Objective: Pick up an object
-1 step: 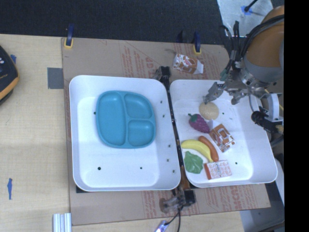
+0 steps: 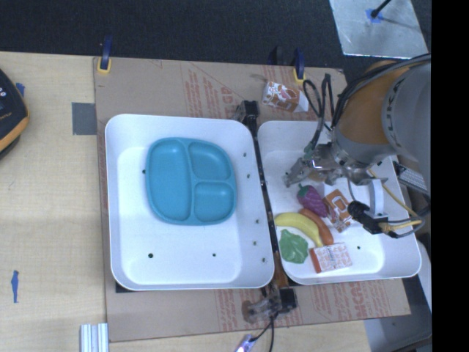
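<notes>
the toy food lies in the right bin [image 2: 410, 266], gathered toward its near left part. a purple grape bunch [image 2: 311, 196] sits nearest the gripper, with a red sausage-shaped piece [image 2: 319, 226] running down from it toward the bin's front edge. a yellow banana [image 2: 300, 224] lies just left of that red piece, touching it along its length. a green leafy piece [image 2: 293, 246] rests below the banana, close to the bin's left wall. a small orange and white packet [image 2: 331, 257] lies flat near the front edge, just right of the green piece. another orange and white packet [image 2: 338, 206] sits tilted just right of the grapes.

the gripper [image 2: 316, 169] hangs over the back middle of the right bin, just above the grapes; nothing shows between its metal parts, and i cannot tell how it stands. the grey arm with its orange band [image 2: 366, 116] comes in over the bin's back right corner, cables looping around it.

the left bin [image 2: 132, 262] carries a blue divided plate [image 2: 192, 180], set toward its back edge. a snack wrapper [image 2: 282, 96] lies on the cardboard sheet [image 2: 183, 72] behind the right bin.
</notes>
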Robot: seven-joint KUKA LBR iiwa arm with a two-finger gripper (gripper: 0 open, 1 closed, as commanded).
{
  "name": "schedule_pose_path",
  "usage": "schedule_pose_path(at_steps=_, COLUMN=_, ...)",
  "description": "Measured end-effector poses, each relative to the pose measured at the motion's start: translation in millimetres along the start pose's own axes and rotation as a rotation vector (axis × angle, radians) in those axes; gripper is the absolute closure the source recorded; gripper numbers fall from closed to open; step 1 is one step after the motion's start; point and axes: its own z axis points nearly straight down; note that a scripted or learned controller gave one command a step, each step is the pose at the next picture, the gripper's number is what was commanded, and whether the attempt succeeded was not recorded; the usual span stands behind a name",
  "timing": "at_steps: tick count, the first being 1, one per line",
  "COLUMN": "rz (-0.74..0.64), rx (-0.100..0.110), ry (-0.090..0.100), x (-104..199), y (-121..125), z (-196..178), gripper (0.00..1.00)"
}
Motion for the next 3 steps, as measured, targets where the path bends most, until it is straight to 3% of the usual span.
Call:
schedule_pose_path(at_steps=1, rz=0.0, rx=-0.002, ry=0.0, x=-8.4, y=-32.7, z=-0.1, gripper=0.0)
schedule_pose_path(at_steps=2, rz=-0.004, rx=-0.001, ry=-0.002, x=-9.4, y=-32.5, z=-10.6, gripper=1.0)
schedule_pose_path(at_steps=3, rz=0.0, rx=-0.005, ry=0.001, x=52.1, y=-32.5, z=-100.9, gripper=1.0)
